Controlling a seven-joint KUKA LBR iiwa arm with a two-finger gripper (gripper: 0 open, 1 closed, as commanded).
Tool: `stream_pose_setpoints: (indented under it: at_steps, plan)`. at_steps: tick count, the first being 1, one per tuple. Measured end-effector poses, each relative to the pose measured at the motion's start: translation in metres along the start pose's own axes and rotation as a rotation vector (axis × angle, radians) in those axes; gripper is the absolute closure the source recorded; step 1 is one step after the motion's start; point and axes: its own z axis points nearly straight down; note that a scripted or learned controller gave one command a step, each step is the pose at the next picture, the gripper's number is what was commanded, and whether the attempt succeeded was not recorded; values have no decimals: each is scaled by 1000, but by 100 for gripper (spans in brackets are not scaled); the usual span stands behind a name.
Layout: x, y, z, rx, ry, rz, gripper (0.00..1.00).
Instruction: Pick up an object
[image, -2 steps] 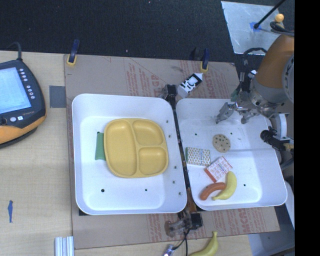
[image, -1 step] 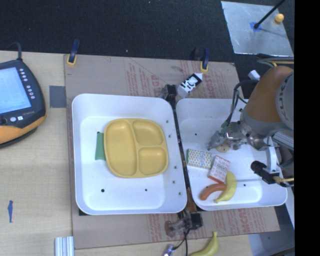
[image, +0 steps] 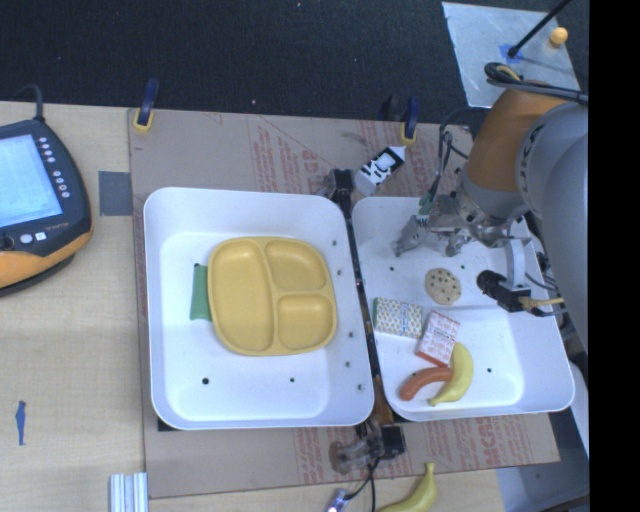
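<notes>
You will find the end effector (image: 430, 245) low over the far part of the right bin (image: 540, 400), its two fingers (image: 406, 244) spread apart with nothing between them. You can see the grey arm (image: 555, 160) with its orange band reaching in from the right. No item is held. The candidates for picking lie in the right bin: a round cookie (image: 442, 286) sits just near of the end effector and apart from it; a patterned packet (image: 399, 318) lies near the bin's left wall; a red-and-white packet (image: 438, 337) lies just beside it, tilted; a banana (image: 457, 375) and a red sausage (image: 424, 381) lie touching near the front wall. In the left bin (image: 175, 395) you have a yellow divided plate (image: 271, 295) near the middle, with a green item (image: 200, 292) showing from under its left edge. Outside the bins, note a second banana (image: 417, 491) on the worktop (image: 70, 400) at the front edge, and a handheld pendant (image: 35, 200) at the far left.
</notes>
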Motion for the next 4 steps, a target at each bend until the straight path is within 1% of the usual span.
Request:
stream_pose_setpoints:
  at_steps: [1, 2, 3, 4]
  plan:
    - [-11, -45, 0, 3, -2, -1, 0]
    - [-22, -53, 1, 4, -1, -1, 0]
    - [-22, -51, -12, 0, -2, -3, 100]
    - [-22, -51, -12, 1, -2, -3, 0]
